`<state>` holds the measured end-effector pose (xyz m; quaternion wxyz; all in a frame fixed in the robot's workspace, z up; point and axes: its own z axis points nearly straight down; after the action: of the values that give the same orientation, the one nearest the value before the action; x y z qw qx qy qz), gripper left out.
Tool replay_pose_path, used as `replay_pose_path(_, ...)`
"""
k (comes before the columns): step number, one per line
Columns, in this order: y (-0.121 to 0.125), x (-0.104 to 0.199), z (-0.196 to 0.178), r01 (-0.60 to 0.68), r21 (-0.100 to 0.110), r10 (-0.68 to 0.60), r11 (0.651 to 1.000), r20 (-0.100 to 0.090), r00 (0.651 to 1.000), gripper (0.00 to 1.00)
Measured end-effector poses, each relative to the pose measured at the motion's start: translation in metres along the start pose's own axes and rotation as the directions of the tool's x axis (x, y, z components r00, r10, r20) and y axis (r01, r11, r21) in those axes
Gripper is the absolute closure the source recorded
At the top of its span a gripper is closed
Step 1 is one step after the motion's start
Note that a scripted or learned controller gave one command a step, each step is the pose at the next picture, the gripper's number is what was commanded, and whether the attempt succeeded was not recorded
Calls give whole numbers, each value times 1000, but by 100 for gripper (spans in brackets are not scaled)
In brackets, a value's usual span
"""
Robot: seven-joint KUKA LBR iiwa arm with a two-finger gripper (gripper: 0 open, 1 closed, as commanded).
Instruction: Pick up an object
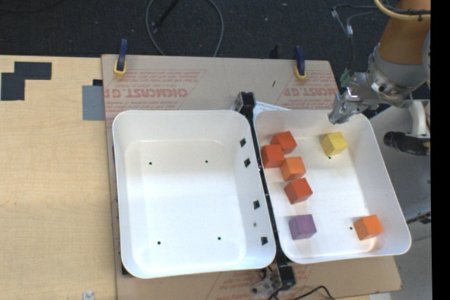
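your jaws (340,113) hang over the far edge of the right bin (394,211), just above and beside the yellow cube (334,144); nothing is seen between them, and you cannot tell from this view whether they are released or clenched. in that bin: four orange cubes, three clustered (285,161) near the divider and one (368,227) at the near right, plus a purple cube (303,226). the left bin (126,186) adjoins it on the table (49,186).
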<state>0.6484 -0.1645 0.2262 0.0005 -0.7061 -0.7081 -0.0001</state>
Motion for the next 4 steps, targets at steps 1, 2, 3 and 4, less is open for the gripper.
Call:
replay_pose_path(1, -9, 49, -10, 0, -2, 0, 1000, 0, 1000, 100)
replay_pose_path(2, -15, 96, -17, 0, 0, 0, 1000, 0, 1000, 100)
replay_pose_path(3, -24, 156, -8, 1, 1, -1, 1000, 0, 1000, 100)
replay_pose_path(4, -39, 204, -14, 1, 0, -1, 1000, 0, 1000, 100)
